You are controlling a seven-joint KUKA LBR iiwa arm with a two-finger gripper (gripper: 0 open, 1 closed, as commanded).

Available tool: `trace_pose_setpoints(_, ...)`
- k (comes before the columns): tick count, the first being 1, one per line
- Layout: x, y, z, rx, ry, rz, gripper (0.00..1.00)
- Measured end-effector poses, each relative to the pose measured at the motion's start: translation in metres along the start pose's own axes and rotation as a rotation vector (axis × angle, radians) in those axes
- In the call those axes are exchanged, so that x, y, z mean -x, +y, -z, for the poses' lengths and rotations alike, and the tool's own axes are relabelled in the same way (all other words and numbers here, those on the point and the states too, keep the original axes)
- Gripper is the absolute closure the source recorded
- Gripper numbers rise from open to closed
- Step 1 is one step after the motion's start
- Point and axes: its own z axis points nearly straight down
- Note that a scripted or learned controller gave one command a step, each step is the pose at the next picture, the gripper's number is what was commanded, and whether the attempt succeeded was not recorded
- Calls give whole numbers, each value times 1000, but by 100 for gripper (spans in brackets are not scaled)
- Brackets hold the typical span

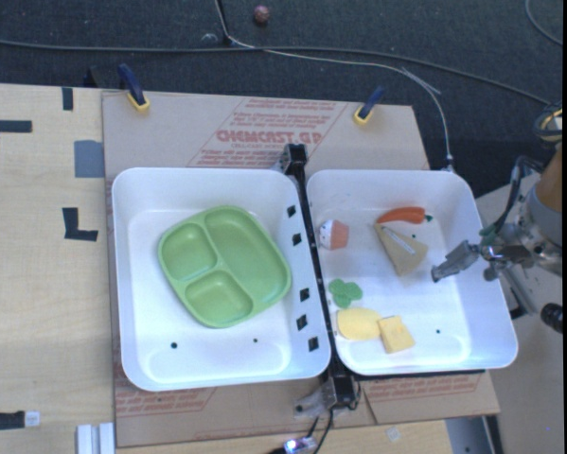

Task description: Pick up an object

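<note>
The right bin (453,192) holds several small items. An orange carrot (401,216) lies near the back, with a tan wedge (401,252) just in front of it. A small orange and white piece (333,235) sits by the bin's left wall, and a green leafy piece (345,291) lies in front of that. A yellow lemon (358,324) and a yellow cheese block (395,334) rest side by side at the front. My gripper (451,267) reaches in over the bin's right side, a little right of the tan wedge and apart from it.
The left bin (136,197) holds a green divided plate (224,265). Both bins stand on a cardboard sheet (255,126) held by two clamps. A black divider (307,253) runs between the bins. A cable (434,93) trails across the dark floor behind.
</note>
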Motion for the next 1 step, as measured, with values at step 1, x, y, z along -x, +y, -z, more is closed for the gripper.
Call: trace_pose_setpoints(1,4,0,-45,-4,0,0,0)
